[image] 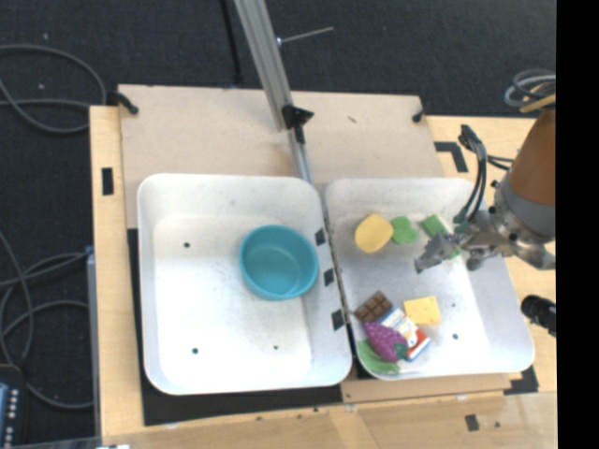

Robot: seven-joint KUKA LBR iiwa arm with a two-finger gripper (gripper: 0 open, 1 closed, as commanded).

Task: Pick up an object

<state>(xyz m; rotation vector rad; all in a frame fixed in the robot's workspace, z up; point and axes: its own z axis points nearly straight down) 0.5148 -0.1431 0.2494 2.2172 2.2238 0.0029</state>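
Observation:
My gripper (454,253) hangs over the right side of the right bin (487,340), open, with nothing between its fingers. One finger (429,254) points down-left toward the bin's middle. A small green block (433,224) lies just above that finger, apart from it. Further left are another green piece (404,230) and a yellow lemon-like object (373,233). Near the bin's front lie a brown chocolate bar (372,306), a yellow cheese wedge (423,311), purple grapes (384,340) and a red and white item (412,337), partly on a green dish (374,363).
A blue bowl (278,261) sits upright in the middle of the left bin (187,344). A slanted metal pole (267,54) rises behind the bins. Cables lie on the dark floor at the left. The grey and orange arm (535,171) comes in from the right.

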